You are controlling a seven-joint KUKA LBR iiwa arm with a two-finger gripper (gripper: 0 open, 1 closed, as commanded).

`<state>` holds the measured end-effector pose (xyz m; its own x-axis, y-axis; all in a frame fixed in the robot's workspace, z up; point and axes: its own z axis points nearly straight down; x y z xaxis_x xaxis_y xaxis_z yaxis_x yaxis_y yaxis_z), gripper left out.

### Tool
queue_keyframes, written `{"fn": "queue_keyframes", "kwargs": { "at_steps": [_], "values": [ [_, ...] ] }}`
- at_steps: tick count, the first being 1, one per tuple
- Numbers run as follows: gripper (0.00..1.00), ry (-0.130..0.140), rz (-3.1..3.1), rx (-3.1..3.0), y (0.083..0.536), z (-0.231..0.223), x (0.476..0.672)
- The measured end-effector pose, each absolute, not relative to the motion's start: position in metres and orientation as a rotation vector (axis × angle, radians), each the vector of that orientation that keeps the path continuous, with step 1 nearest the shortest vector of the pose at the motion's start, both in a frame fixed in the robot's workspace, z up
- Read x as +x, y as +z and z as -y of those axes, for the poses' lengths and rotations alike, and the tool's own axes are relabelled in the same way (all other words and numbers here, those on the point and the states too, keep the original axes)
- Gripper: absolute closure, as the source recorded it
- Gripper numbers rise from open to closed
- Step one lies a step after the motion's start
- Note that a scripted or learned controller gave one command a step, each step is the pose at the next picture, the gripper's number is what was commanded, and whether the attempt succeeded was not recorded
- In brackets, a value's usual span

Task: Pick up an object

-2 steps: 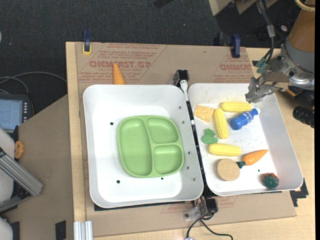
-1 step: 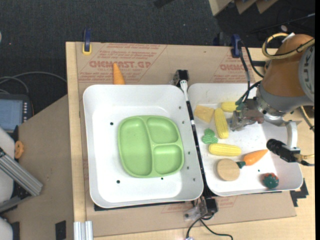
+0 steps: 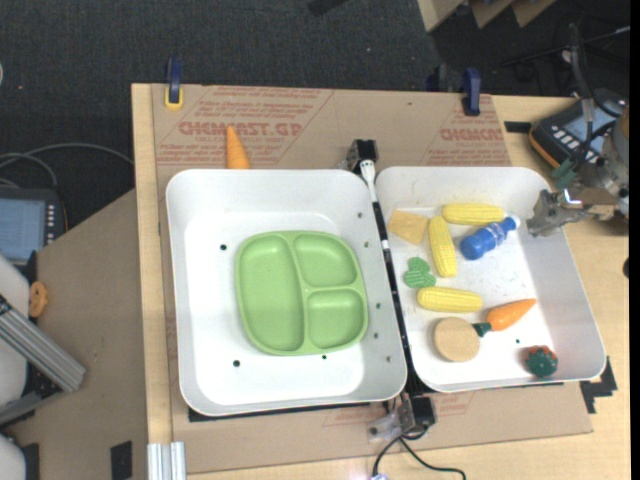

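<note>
Your tool (image 3: 548,211) sits at the surface's right edge, partly cut off; you cannot tell its state. The blue bottle (image 3: 487,238), white-capped, lies tilted in the right bin (image 3: 575,298), touching a corn cob (image 3: 441,246) near its back wall.

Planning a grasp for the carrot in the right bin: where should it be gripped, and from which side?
Grip the carrot across its thick orange middle, coming straight down from above. It lies flat and slanted, tapering toward its upper-right tip, with the tan disc crowding its green end.
</note>
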<state>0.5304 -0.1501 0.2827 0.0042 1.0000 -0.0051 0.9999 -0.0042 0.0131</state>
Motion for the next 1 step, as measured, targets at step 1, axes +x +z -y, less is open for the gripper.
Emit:
{"fn": "queue_keyframes", "kwargs": {
  "at_steps": [1],
  "values": [
    [1.00,0.007,-2.208,2.216,0.3719,0.1828,0.5086]
  ]
}}
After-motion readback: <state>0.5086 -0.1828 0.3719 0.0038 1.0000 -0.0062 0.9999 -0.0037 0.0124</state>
